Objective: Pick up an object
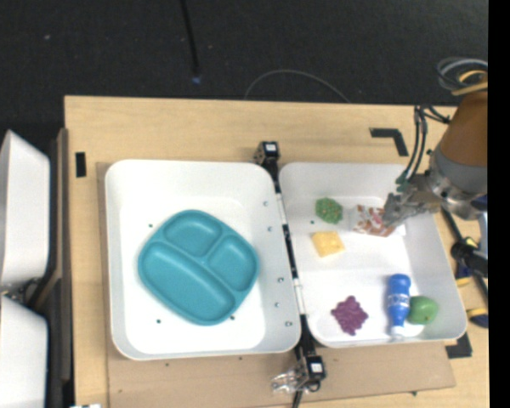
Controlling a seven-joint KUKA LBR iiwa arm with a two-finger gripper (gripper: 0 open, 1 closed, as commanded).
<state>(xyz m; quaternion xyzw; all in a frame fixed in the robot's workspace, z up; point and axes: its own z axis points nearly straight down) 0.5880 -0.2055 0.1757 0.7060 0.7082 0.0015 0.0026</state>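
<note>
Hovering in the right bin (pixel 433 266), hand (pixel 397 213) touching the reddish clear object (pixel 371 220), grip state unclear.

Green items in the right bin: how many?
2. A bumpy green lump lies at the bin's far left; a smooth green ball sits near corner, beside the blue bottle. None seems hidden.

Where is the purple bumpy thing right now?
The purple bumpy thing lies in the right bin, near its front edge, left of the blue bottle and below the yellow piece.
</note>
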